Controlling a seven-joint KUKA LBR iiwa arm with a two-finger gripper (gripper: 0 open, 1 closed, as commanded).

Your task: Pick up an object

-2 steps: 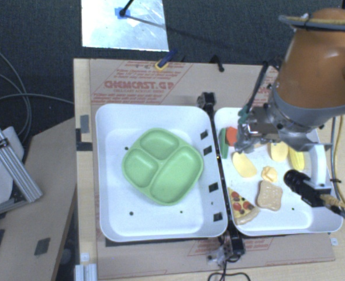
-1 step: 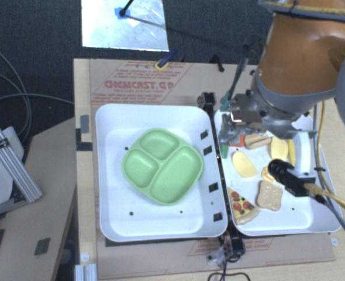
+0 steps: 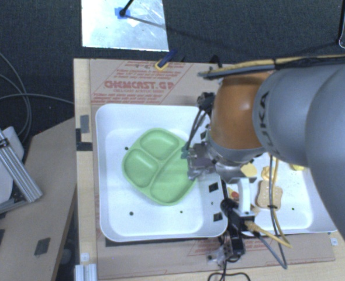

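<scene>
Pick not done: green divided plate (image 3: 157, 165) lies flat in left bin (image 3: 111, 157); pincer (image 3: 191, 164) at its right edge, open-or-closed state cannot tell; lift remains.

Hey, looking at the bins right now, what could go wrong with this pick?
The green divided plate lies flat in the left bin, so a pinch might slide off its low rim. The arm hangs low over the wall between the bins and might knock it. Cables trail near the yellowish pieces and may snag.
</scene>
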